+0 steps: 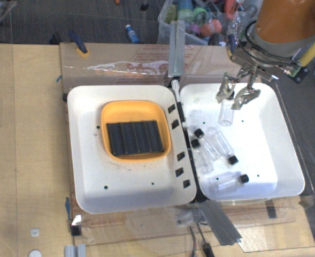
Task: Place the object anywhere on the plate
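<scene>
The bench (23,143) is seen from above, with two shallow white bins set side by side on it. The left bin (85,143) is occupied by an orange plate (108,114), on which a dark ribbed block (135,138) is laid. The right bin (264,143) is reached into by the grey arm (285,15) from the upper right. The gripper (236,96) is held above the far part of the right bin, its fingers spread, and a clear vial (226,113) is seen hanging between them, gripped at its top. Several more clear vials with black caps (217,146) are scattered lower in the right bin, near the divider and well apart from the plate. One capped vial (229,181) is found nearest the front edge.
</scene>
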Available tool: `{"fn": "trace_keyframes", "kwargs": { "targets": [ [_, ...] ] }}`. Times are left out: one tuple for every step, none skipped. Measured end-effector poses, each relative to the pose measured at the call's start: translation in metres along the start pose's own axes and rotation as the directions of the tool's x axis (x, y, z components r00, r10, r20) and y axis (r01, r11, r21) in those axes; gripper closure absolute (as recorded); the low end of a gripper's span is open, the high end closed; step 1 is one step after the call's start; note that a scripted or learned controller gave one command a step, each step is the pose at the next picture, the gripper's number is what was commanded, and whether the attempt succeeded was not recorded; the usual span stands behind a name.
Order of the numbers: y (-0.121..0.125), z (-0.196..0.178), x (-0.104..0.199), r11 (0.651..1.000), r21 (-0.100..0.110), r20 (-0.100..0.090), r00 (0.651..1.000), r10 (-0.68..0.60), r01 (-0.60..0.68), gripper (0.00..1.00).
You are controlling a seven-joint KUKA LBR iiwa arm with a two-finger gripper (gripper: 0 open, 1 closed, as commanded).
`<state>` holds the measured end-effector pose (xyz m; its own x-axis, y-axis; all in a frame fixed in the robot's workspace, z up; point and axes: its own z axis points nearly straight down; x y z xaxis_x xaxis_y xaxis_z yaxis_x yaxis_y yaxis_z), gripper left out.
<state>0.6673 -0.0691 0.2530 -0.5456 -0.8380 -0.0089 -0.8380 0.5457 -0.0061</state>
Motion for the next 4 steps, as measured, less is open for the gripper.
{"fn": "trace_keyframes", "kwargs": {
  "targets": [
    [-0.007, -0.002, 0.008, 0.987, -0.001, 0.000, 0.987, -0.158, 0.158, 1.00],
    [-0.015, 0.009, 0.023, 0.912, -0.005, 0.000, 0.912, -0.410, 0.410, 1.00],
    [-0.022, -0.010, 0.033, 0.758, -0.004, 0.002, 0.758, -0.652, 0.652, 1.00],
    [-0.023, 0.012, 0.035, 0.602, -0.009, 0.005, 0.602, -0.798, 0.798, 1.00]
  ]
}}
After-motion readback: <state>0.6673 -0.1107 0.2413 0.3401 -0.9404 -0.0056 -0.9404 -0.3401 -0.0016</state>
